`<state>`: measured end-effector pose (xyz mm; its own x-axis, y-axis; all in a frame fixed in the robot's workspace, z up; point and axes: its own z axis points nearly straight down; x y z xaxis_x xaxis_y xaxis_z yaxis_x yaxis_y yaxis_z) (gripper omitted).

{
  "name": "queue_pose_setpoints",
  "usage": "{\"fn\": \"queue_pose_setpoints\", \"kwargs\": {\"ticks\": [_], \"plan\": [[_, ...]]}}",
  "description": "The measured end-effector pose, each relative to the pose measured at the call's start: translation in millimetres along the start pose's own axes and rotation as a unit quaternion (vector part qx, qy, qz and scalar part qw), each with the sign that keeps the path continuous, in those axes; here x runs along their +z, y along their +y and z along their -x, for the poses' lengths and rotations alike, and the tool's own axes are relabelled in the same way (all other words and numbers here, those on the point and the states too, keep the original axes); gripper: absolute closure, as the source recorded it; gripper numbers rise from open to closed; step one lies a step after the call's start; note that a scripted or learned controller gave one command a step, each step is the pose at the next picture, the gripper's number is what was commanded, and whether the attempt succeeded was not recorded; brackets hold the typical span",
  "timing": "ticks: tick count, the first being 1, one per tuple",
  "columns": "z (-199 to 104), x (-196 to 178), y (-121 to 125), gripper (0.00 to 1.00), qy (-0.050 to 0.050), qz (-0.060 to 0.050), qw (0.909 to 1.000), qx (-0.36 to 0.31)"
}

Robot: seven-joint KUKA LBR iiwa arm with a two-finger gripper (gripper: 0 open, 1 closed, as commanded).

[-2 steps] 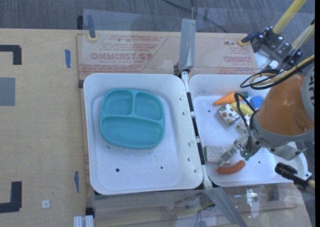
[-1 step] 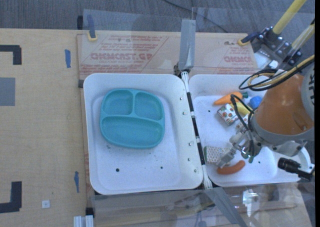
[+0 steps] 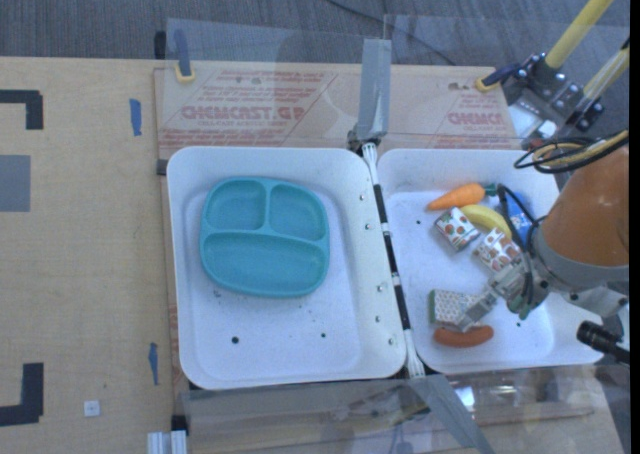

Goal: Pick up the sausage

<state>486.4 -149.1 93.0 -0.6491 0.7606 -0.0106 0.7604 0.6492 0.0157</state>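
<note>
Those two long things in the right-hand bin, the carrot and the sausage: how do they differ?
The carrot is bright orange with a green tip; the sausage is a duller red-brown with no tip. The carrot lies at the far end of the right bin, beside a yellow banana; the sausage lies at the near end, just below the gripper. The carrot tapers; the sausage is rounded at both ends. Both are small, long toy foods lying flat.
</note>
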Motion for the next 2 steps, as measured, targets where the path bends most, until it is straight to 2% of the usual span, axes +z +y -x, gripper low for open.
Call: {"fn": "queue_pose_setpoints", "kwargs": {"ticks": [1, 2], "plan": [[-36.9, -1.4, 28.1, 0.00, -0.002, -0.004, 0.9969, 0.078], [-36.7, -0.2, 30.1, 0.00, -0.003, -0.002, 0.9990, 0.044]]}}
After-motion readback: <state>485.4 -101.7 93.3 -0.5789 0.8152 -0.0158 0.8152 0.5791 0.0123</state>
